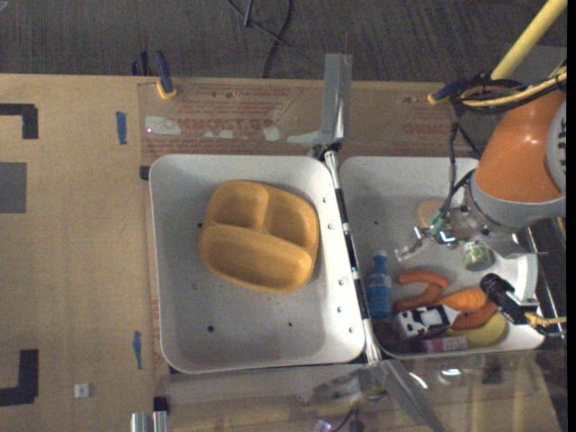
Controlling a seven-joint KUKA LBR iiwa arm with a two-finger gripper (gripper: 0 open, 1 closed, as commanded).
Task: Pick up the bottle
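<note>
Bottle (379, 286) = small blue one w/ a lighter cap, standing or leaning at the left side of the right bin (387, 192), just beside the wall it shares w/ the left bin (171, 241). That's the snag: almost no room on the wall side, so I'd judge the grip should run along the wall, not across it, w/ a straight drop from above.

Nearest the front edge there's clutter: a black-and-white block (423, 319) just right of the bottle's base, a yellow fruit (488, 331), an orange carrot-like piece (468, 300), a sausage-like piece (421, 279) a bit further back, touching or nearly touching the bottle. Tight on that side too; a sloppy approach could knock these about.

Further back, the gripper (430, 234) hangs over the middle of the right bin, apart from the bottle, right of it and behind. Jaws: can't tell wide or narrow from here, nothing seen between them. A small greenish round thing (477, 255) sits by the wrist.

Open room: rear-left part of the right bin is bare, good lane to come in. Left bin carries a big yellow-orange lump (261, 235). Desk (72, 241) beyond.
</note>
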